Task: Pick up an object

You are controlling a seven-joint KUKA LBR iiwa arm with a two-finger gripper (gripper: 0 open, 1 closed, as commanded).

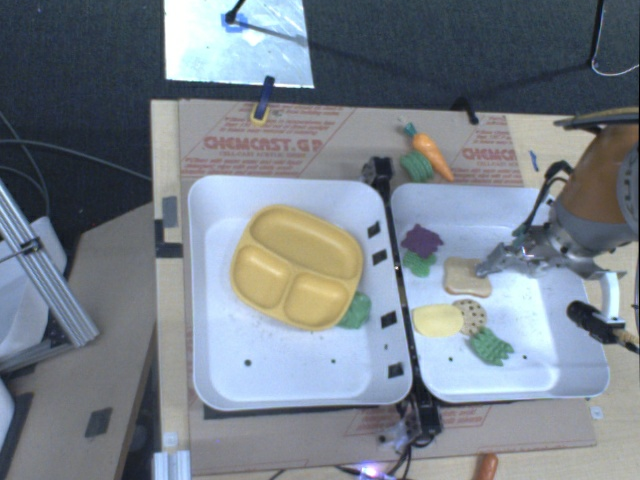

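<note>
In the right bin (560, 373), the claw (492, 265) hangs just beside a tan toast slice (466, 277), perhaps touching its edge; whether it is open or closed I cannot tell. A yellow divided plate (297, 265) fills the left bin (215, 368).

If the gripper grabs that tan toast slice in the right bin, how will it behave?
The toast slice looks like flat toy food, so it is probably stiff and light. Lying flat on the right bin, it may slide rather than roll when the gripper nudges it, and its thin edge could be hard to pinch.
</note>
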